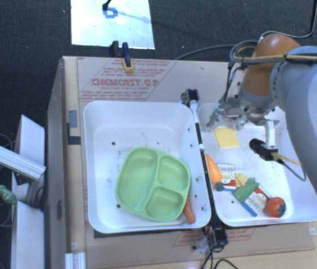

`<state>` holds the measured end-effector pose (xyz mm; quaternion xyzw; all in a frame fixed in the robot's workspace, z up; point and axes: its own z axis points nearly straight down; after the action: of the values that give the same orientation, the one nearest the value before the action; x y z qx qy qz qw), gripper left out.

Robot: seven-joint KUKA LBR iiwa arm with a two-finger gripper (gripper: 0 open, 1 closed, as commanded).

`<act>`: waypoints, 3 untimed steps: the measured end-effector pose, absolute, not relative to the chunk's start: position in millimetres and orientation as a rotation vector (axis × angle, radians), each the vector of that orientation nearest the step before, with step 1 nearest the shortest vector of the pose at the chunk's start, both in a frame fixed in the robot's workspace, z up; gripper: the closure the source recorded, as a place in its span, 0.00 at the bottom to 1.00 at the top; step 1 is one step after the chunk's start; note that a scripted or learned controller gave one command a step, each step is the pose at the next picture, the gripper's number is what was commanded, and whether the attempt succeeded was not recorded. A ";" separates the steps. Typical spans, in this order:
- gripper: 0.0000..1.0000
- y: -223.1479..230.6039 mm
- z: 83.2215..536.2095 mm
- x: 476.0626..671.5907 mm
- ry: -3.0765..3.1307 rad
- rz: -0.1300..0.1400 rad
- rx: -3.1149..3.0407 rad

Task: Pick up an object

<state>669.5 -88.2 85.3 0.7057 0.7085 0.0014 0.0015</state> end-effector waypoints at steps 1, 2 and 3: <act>0.00 -100.2 85.4 669.2 2.221 0.002 2.217; 0.00 -111.6 85.6 669.3 2.220 0.003 2.217; 0.00 -118.9 85.6 669.3 2.220 0.002 2.218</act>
<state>669.3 -118.9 85.6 0.7067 0.7075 0.0008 0.0018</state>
